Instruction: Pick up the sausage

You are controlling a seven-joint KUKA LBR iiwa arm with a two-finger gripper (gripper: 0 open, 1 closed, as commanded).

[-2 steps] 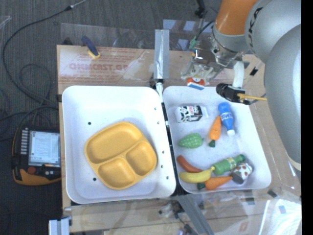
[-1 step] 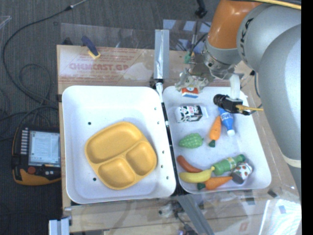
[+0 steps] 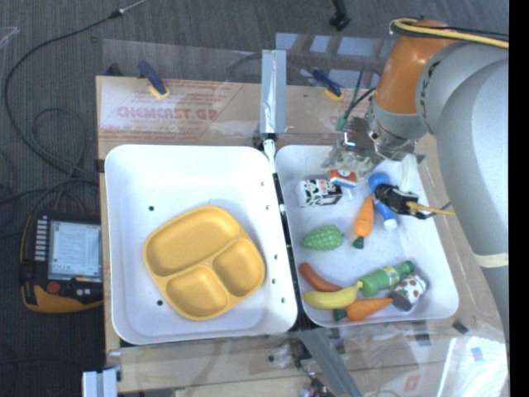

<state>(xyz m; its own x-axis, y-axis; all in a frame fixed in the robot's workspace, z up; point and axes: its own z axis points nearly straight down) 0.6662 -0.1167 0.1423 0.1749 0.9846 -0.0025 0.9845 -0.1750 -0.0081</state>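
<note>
The right bin [image 3: 446, 300] holds the toys, and the closest ones sit along its near edge. There lies the sausage [image 3: 317, 278], a red-orange stick near the bin's near left corner. It lies on its side. Its long way runs slanting, from up-left down to the right. Its lower end touches the yellow banana [image 3: 332, 297], which lies just under it. An orange carrot [image 3: 369, 308] sits beside the banana, with a green bottle [image 3: 385, 279] and a small red and white toy [image 3: 411, 289] close by.

A little farther back is a bumpy green toy [image 3: 322, 238], just above the sausage. Another carrot [image 3: 364, 218] stands next to it. Then come a black and white cow toy [image 3: 321, 191] and a blue toy [image 3: 382, 195].

Farthest back is the gripper [image 3: 347, 157], hanging over the far edge of the same bin, under the orange band of the arm [image 3: 412, 64]. I cannot tell how it is set, and I see nothing in it.

So the sausage lies well apart from the gripper, toward the near left. I think the gripper must come across the bin and grab the sausage across its thin middle, away from the banana.

The left bin [image 3: 132, 180] holds a yellow tray [image 3: 205, 260].
</note>
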